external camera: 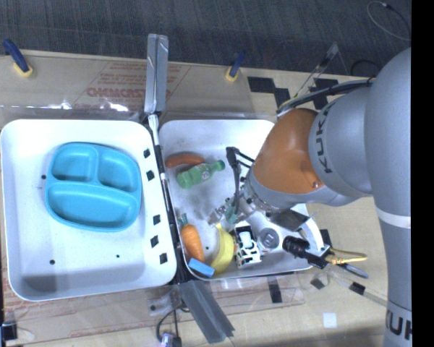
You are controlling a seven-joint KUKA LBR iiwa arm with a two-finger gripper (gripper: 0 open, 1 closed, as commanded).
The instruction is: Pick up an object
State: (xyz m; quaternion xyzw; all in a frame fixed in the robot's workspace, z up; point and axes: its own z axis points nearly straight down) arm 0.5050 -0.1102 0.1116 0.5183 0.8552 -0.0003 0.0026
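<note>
1. Position. My gripper is down inside the right bin, near the middle of its floor. The wrist and orange band cover the bin's right side.

2. Grip state. I cannot tell whether I am released or clenched; my own body hides the tip. Nothing is visibly held.

3. Candidate objects. The green bottle and a reddish piece lie toward the bin's far left corner. The carrot, a yellow fruit and a small blue piece crowd the near left corner. A black-and-white block sits just beside the fruit. The left bin carries a blue divided tray.

4. Hazards, in my judgement:
- Closing on the bare floor between the two clusters would yield an empty lift.
- The near-corner items touch, so a descent there may pinch two or nudge one against the wall.
- The bottle is round and may roll out of a closing grip.
</note>
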